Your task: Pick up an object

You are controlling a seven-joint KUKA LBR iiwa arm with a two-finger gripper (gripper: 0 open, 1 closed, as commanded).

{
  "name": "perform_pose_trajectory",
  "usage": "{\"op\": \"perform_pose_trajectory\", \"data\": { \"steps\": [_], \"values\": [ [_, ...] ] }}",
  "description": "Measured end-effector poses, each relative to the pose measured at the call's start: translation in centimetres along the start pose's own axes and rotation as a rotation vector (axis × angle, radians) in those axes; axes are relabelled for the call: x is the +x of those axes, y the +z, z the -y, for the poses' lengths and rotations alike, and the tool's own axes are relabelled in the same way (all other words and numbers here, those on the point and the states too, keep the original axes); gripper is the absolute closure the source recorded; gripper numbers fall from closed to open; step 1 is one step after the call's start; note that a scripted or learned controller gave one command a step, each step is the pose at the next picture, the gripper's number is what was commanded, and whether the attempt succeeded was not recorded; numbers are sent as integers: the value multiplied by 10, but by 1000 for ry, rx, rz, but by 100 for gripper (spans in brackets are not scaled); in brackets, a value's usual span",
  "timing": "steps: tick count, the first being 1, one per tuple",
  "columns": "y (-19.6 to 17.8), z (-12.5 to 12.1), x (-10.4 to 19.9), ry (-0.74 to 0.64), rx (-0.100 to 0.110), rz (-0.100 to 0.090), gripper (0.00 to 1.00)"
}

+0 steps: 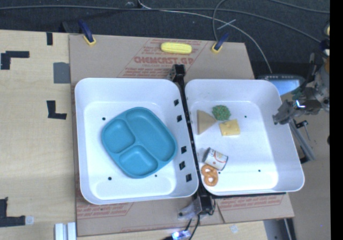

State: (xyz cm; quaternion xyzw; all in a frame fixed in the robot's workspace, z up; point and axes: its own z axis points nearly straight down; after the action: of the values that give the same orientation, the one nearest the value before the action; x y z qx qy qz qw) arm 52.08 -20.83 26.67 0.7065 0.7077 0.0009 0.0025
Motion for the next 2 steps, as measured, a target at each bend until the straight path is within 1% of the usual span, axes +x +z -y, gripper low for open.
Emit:
{"op": "perform_pose_trajectory", "data": {
  "steps": [1, 2],
  "values": [
    [8, 8, 52, -3, 6, -3, 100],
    [24, 4, 104, -4, 7, -4, 100]
  ]
}}
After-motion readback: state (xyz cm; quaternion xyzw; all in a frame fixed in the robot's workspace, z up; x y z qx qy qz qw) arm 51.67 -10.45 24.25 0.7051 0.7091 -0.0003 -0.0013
